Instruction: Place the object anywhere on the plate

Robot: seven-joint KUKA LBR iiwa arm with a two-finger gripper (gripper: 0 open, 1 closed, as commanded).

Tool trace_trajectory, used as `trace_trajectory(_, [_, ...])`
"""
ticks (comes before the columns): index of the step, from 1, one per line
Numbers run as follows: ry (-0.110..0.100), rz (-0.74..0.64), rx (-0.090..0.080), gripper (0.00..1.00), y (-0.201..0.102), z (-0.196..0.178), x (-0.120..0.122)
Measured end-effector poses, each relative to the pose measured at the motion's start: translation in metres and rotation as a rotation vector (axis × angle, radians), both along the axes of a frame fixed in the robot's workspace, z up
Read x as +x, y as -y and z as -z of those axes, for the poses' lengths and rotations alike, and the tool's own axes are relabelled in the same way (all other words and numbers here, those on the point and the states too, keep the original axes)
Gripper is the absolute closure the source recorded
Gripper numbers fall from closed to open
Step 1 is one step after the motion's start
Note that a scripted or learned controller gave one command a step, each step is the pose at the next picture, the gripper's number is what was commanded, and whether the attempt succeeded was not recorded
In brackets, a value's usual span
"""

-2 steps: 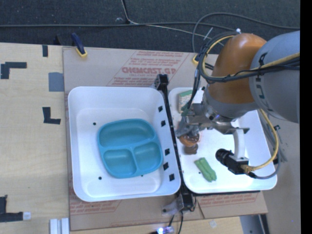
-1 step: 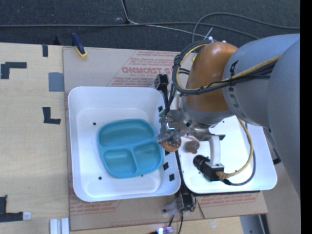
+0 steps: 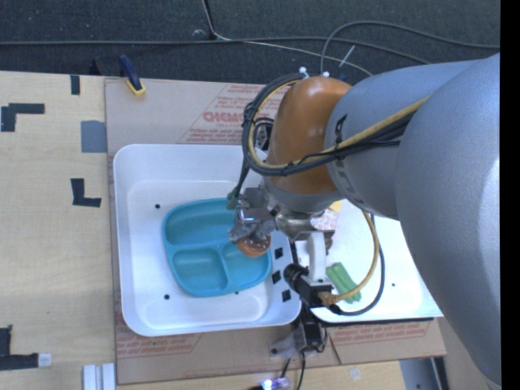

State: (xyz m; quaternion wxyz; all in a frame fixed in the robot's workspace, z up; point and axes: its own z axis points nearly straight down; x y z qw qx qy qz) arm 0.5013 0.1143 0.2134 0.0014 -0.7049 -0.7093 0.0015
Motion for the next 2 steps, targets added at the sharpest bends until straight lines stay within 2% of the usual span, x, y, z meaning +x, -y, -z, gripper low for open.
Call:
trace_trajectory(1, [0.004,0.004,0.0,1.0,-0.0059,-0.0208,0.0002])
trace_trajectory(2, [0.004,0.004,0.0,0.0,-0.0056,-0.0207,0.0002])
